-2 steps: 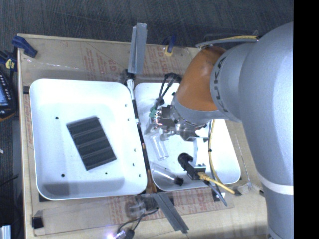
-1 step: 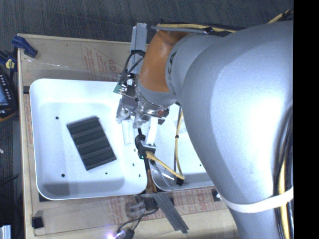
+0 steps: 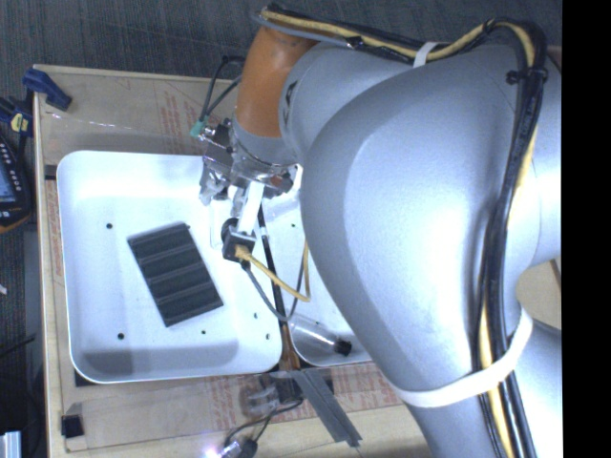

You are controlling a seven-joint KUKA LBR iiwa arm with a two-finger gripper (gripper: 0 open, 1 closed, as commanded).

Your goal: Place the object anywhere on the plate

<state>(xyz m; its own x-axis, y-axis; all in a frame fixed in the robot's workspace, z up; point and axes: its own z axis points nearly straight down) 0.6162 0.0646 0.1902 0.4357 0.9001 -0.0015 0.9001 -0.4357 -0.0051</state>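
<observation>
Overhead, the grey arm (image 3: 420,227) covers most of the right bin (image 3: 320,346). Left bin (image 3: 86,256) has open floor around a dark ribbed object (image 3: 175,273), apart from every wall. Pincer (image 3: 229,194) hangs above the bin's right edge, possibly clutching nothing; grip state indiscernible.

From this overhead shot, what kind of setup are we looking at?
Likely a robotics lab bench: a cabled grey arm over a shallow white bin on a wooden board, blue clamps at the edge.
</observation>
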